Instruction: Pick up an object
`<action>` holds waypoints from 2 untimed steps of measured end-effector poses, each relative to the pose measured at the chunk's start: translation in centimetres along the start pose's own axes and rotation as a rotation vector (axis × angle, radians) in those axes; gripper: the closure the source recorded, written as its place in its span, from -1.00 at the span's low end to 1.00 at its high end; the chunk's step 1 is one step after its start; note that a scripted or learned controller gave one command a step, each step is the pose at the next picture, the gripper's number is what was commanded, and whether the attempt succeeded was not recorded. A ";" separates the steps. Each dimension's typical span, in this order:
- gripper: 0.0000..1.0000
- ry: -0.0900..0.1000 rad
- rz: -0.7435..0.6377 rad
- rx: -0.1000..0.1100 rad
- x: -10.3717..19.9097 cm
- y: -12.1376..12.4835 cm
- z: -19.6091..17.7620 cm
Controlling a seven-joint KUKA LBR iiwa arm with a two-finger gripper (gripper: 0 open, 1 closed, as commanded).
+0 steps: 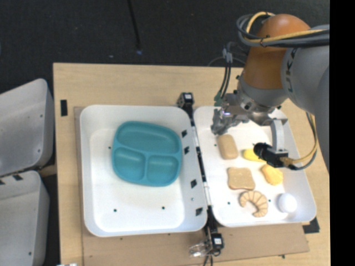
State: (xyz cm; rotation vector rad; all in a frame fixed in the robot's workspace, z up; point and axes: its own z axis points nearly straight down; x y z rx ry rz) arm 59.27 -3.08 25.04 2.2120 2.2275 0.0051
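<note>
Over the right bin (299,212) we see our gripper (221,122) just above the bread roll (227,147); we cannot tell its opening. Left bin (89,204) holds a teal tray (147,153).

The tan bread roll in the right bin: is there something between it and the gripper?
Nothing visible. The gripper is just above the upper end of the bread roll, and the toast slice and yellow pieces lie off to the side.

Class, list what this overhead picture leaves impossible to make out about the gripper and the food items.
- Gripper: finger state, blurred and dark, camera view.
- Bread roll: contact with gripper, unclear.
- Yellow item: partly hidden behind black fitting.
- White round item: too small to identify.
</note>
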 end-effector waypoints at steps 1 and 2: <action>1.00 -0.001 0.000 0.000 5.5 2.8 0.2; 1.00 0.000 0.000 0.000 9.9 5.7 -0.5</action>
